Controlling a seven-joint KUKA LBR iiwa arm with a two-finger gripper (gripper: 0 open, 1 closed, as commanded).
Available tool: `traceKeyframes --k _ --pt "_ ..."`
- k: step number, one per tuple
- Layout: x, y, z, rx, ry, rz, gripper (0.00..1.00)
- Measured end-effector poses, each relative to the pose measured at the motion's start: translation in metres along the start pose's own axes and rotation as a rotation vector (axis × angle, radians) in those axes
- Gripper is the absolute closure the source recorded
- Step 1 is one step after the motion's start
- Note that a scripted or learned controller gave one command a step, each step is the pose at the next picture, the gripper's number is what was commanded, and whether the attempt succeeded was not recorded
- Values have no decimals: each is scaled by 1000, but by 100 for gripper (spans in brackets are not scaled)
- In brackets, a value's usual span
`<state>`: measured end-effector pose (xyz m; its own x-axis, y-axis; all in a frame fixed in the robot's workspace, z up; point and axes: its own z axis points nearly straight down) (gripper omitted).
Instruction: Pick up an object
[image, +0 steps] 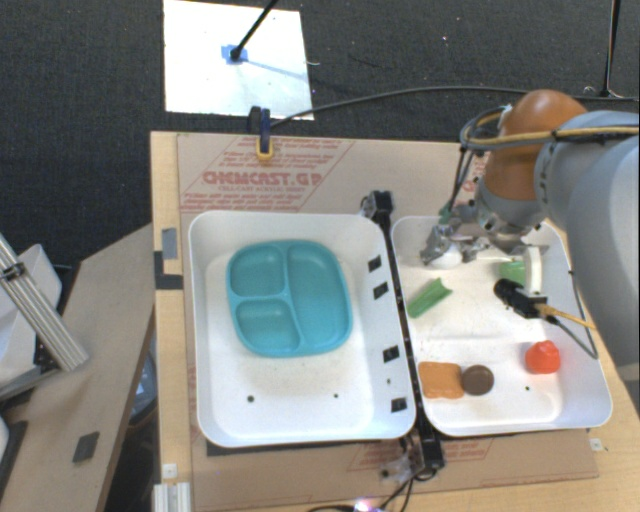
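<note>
My gripper (440, 246) is low over the far left corner of the right bin (580, 405), with the grey arm and its orange band behind it. A green pod-shaped piece (428, 298) lies just in front of the gripper, apart from it. A second small green piece (513, 270) lies to the gripper's right, partly hidden by the wrist. Near the front of the bin sit a flat orange-brown piece (439, 380) and a dark brown round piece (477, 379), touching each other. A red piece (542, 357) rests toward the right wall.
The left bin (210, 400) holds a teal divided plate (289, 297). A black divider with clips (392, 320) runs between the bins. A brown board (300, 170) lies under both bins, and a white sheet (235, 60) lies beyond it.
</note>
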<state>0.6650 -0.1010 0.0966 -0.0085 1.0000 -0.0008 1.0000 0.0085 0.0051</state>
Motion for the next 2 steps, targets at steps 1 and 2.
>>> traceKeyframes --k 1,2 --pt "-2 0 -65 -4 0 4 100" --pt "-2 2 -118 -3 0 2 100"
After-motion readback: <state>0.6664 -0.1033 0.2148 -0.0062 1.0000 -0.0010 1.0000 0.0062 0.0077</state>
